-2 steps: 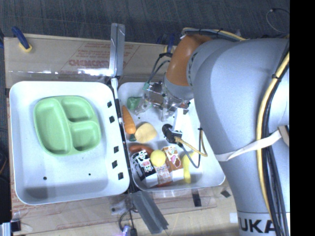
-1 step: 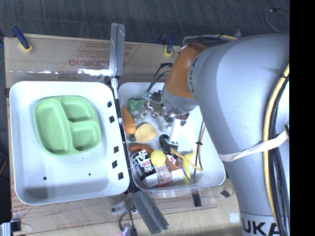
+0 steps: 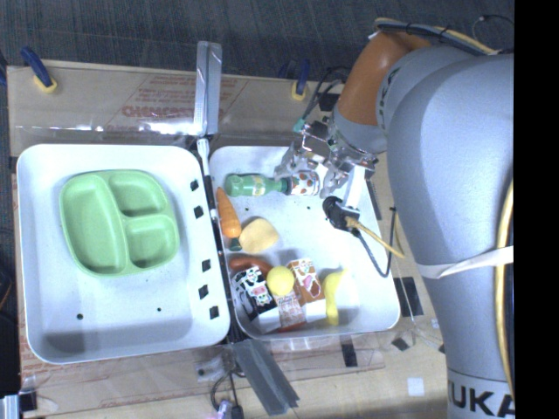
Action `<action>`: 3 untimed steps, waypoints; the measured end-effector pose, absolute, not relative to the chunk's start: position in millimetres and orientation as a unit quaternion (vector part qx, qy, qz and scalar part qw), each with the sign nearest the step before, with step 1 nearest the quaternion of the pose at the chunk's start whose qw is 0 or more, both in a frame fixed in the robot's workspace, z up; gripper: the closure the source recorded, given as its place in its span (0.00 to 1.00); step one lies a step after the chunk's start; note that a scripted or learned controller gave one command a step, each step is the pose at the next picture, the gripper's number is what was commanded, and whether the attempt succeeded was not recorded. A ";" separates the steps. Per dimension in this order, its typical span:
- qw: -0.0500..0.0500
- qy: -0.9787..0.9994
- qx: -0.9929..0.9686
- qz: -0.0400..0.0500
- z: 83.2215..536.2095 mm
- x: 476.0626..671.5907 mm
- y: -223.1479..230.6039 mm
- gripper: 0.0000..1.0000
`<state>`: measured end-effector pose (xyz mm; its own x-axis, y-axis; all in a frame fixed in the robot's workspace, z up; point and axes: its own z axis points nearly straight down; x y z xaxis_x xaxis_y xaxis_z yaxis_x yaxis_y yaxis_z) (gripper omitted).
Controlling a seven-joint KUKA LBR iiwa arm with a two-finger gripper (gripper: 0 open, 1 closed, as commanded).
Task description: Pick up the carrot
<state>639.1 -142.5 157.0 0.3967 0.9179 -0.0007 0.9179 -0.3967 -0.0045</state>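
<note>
Carrot [image 3: 228, 214] lies along the left wall of the right bin [image 3: 382, 299], just right of the divider, nearer than the green bottle [image 3: 251, 184]. Pincer [image 3: 305, 168] hovers at that bin's far side beside the bottle's cap; whether it is apart or together I cannot tell.

Carrot [image 3: 228, 214] left of potato [image 3: 258, 235]

— What holds everything up?
— A brown bench [image 3: 157, 99]. Two white bins sit on it, side by side.
— Where is each one?
— The left bin [image 3: 39, 260] is at nine o'clock. The right bin [image 3: 376, 286] is toward four o'clock.
</note>
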 end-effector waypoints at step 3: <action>0.004 -0.684 -0.729 0.003 96.5 587.8 -111.6 0.00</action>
<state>587.8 -111.6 96.5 0.0640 0.9980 0.0008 0.9979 -0.0640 -0.0108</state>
